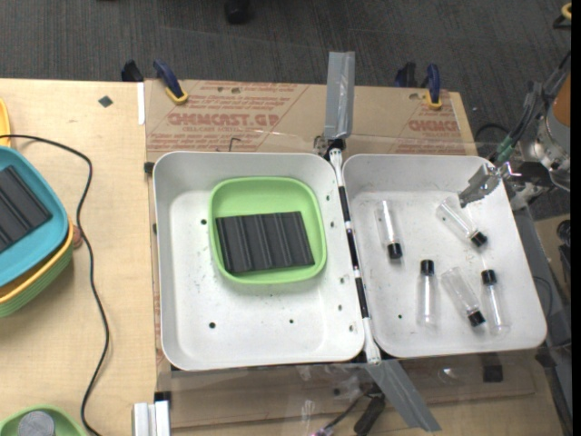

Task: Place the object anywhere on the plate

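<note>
Arm point(556, 143) cut off at right edge; end effector point(478, 187) fingers indistinct.

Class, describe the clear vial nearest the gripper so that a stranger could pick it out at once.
Start at the right white bin, which holds five clear vials with black caps. Look to its upper right, just below the gripper. That vial lies slanted, cap pointing down-right, highest and nearest the gripper.

The table point(73, 334) was pale wood; a brown cardboard sheet point(236, 116) lay across its far side, held by blue clamps point(169, 80); two white bins point(182, 316) sat side by side upon it; at the left edge rested stacked teal and yellow dishes point(36, 243); a black cable point(91, 243) trailed across the wood.
</note>
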You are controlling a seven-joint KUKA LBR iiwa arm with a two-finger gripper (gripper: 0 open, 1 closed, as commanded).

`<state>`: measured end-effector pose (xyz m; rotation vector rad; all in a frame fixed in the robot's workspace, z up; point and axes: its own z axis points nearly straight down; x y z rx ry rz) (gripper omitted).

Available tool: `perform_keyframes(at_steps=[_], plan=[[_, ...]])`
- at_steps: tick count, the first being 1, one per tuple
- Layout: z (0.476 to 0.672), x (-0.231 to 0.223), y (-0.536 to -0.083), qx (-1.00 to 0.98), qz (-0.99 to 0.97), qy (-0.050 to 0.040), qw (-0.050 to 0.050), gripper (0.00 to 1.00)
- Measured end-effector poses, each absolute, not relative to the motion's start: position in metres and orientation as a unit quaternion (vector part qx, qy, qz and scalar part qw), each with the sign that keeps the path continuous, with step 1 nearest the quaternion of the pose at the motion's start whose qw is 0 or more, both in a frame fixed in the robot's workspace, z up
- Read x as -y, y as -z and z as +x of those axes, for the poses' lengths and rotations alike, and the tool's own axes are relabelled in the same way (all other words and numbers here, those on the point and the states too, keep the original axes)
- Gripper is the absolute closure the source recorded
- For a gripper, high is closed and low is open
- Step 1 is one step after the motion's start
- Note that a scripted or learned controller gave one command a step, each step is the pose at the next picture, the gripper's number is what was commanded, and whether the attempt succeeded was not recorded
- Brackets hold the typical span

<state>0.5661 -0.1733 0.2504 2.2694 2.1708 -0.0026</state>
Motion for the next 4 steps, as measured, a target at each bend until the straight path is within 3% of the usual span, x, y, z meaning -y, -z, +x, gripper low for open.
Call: perform_keyframes(at_steps=[4], plan=[[0.537, 0.066, -0.268, -0.352, 0.936, 0.0035, -0.001, 0.0]])
